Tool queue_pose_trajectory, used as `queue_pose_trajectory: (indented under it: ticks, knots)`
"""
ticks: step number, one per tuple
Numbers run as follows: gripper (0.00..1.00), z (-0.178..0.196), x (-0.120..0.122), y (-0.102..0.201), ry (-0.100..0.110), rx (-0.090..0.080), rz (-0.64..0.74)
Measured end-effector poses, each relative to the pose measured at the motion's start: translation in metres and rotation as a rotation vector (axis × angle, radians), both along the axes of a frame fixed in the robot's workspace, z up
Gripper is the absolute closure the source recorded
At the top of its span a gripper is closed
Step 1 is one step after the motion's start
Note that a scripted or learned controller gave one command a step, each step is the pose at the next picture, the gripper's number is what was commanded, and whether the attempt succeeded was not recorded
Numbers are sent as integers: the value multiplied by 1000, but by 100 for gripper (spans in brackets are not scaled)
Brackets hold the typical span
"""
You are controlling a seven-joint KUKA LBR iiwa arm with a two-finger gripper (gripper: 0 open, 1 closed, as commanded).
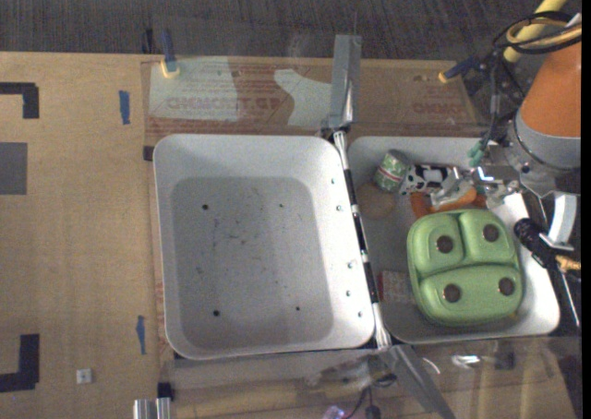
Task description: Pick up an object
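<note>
1. Orange object [466, 197], lying in the right bin [545, 320] near its far wall, just beside and partly under the gripper [482, 179].
2. Gripper low over the far right part of that bin, at the end of the grey arm [552, 103] with its orange band, reaching in from the right. Open or closed: cannot tell from this slant. Nothing seen held.
3. Just left of the gripper, touching the orange object: a black-and-white patched object [427, 173], lying along the far wall.
4. Further left, at the end of the patched object: a small green-and-white can [392, 171], tilted on its side.
5. Nearer the camera, filling much of the bin floor: a green divided tray [466, 267] with 3 compartments, each with 1 dark spot, apart from the gripper.
6. Left of the tray, near the wall between the 2 bins: a small flat reddish card [395, 286].
7. Beyond that wall: the left bin [249, 251], floor lightly speckled with dark marks.
8. Around both bins: the tan bench [74, 251], with blue tape strips [124, 106] and black corner marks on its left side.
</note>
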State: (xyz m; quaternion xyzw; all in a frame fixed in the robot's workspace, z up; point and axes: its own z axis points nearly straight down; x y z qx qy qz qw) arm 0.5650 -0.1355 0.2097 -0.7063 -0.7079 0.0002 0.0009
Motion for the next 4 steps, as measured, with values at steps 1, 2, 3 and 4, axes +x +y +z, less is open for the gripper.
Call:
queue_pose_trajectory:
  ticks: [1, 2, 3, 4]
  knots:
    - [0, -92, 8, -19, -10, -3, 114]
    - [0, -124, 58, -45, -2, 0, 67]
    - [100, -113, 59, -44, -4, -1, 69]
    - [100, 54, 36, 5, -5, -2, 15]
